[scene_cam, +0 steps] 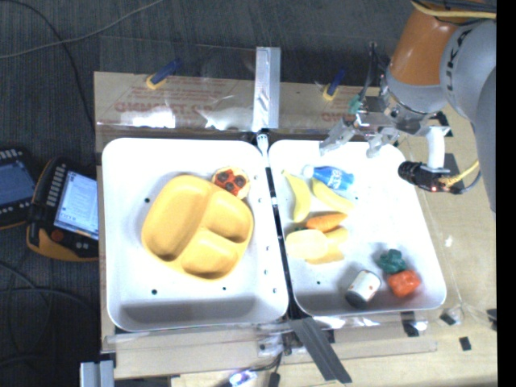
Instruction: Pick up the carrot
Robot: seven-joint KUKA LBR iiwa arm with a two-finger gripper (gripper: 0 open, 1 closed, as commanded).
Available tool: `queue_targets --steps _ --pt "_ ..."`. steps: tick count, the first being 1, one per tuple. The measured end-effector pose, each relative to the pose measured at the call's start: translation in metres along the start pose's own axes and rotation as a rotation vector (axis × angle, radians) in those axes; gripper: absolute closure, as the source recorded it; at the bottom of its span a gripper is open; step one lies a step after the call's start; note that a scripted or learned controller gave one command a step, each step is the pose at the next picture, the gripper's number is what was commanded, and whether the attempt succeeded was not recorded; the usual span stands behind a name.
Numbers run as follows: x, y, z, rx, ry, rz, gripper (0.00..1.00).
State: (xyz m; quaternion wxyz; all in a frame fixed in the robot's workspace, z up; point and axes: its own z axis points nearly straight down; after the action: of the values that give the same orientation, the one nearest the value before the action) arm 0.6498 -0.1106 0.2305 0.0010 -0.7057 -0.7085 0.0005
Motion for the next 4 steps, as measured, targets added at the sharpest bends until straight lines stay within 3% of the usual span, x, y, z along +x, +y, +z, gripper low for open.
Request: queue_targets --steps 1,2,3,4 --pt "0.008 -0.038 0.121 -0.028 -0.008 0.011 0.00" --pt "0.081 0.006 0.047 -0.001 -0.002 -0.039 0.00" --pt "0.064 -0.079 0.048 0.001 -0.002 0.024 0.00" --pt "0.011 -0.095 0.079 0.001 -0.002 0.055 0.00"
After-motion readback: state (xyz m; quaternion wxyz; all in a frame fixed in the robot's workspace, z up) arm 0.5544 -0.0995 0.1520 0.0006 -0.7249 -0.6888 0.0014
